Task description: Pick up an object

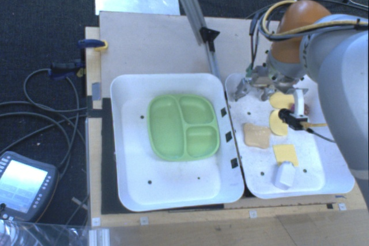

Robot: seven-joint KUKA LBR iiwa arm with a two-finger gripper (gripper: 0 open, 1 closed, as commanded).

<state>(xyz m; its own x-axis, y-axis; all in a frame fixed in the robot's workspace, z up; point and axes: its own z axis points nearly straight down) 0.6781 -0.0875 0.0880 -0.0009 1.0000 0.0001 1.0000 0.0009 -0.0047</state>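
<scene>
Left bin (130, 173): one green plate (184, 127), three compartments.
Right bin (324, 176): tan slice (257, 135), yellow square (286, 154), white block (284, 176), yellow round (277, 123), second yellow round (281, 100).
My gripper (243, 88): over right bin's far left corner.

green plate (173, 129), white bins (130, 181), tan toast (256, 135), yellow square (285, 154)
</scene>
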